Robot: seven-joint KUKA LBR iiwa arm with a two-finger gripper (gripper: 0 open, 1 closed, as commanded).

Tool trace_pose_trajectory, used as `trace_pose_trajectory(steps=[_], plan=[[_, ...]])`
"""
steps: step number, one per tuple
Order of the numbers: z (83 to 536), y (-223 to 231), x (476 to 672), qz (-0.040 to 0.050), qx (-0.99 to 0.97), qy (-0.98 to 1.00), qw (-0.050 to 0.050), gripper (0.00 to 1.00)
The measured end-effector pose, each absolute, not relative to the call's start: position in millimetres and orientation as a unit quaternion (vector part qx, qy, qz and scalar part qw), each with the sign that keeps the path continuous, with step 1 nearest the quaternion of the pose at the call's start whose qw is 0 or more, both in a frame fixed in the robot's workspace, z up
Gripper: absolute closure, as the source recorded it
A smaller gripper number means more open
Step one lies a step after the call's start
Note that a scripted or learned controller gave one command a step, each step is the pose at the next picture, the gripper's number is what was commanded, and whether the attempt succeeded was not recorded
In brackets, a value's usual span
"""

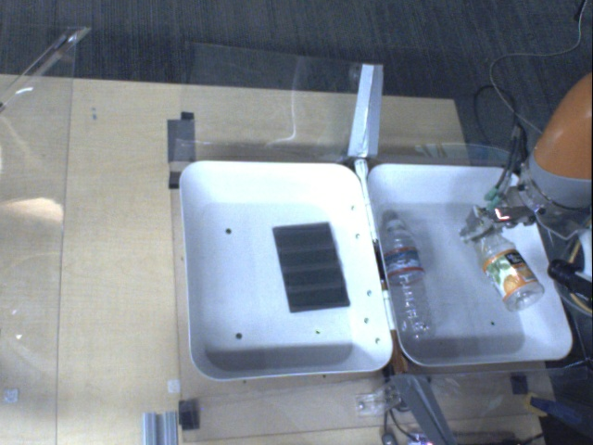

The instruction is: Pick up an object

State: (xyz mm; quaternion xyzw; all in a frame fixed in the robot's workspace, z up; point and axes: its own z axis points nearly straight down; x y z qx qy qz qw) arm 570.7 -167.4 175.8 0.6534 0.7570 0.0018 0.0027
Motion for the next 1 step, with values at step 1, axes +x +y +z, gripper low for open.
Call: trace_pose_trajectory(steps=[1], plan=[[122.2,-167.6,537.8,0.0010,0.695,0.719,0.001,1.00]])
